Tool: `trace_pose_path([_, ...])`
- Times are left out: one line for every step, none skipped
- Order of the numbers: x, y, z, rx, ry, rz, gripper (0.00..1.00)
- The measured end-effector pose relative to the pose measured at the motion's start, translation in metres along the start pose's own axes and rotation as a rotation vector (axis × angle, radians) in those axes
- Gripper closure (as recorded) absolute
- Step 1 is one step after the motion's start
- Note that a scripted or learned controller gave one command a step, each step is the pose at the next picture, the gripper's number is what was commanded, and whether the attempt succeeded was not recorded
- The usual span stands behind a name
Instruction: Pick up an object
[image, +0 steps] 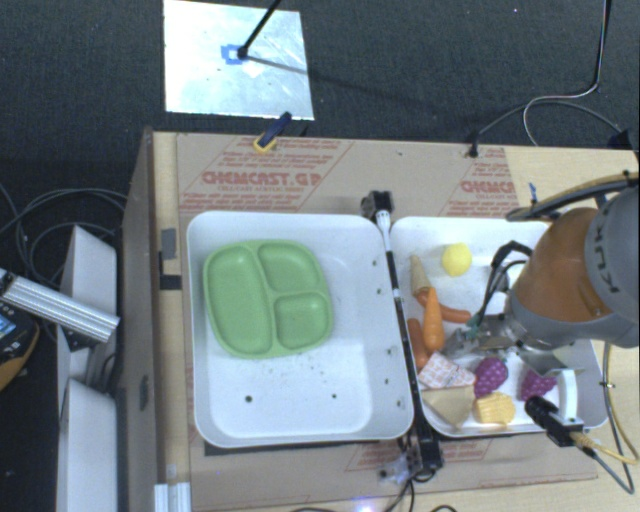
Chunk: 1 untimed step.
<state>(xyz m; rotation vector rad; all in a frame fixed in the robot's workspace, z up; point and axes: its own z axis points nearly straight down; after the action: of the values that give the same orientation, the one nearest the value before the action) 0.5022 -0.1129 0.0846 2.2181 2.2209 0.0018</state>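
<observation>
Lighting even, moderately bright, from overhead; no hard directional beam. White bins (290, 420) read clean, not blown out; soft shadow along inner walls. Green tray (267, 297) flat-lit, faint shade in its compartments. Shiny metal sheet (236, 58) at top catches strongest glare, mottled white patches. Dark floor around bench nearly black, detail lost. Arm (580, 275) casts soft shadow over right bin contents. Overall image slightly soft, grainy; small items lack crisp edges; no obvious edge distortion

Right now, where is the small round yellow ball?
The small round yellow ball sits in the right white bin, near its far edge, just above the orange carrot.
</observation>
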Motion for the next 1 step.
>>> trace_pose_path([-0.0280,0.0760,-0.0508,-0.001,0.000,-0.002,0.00])
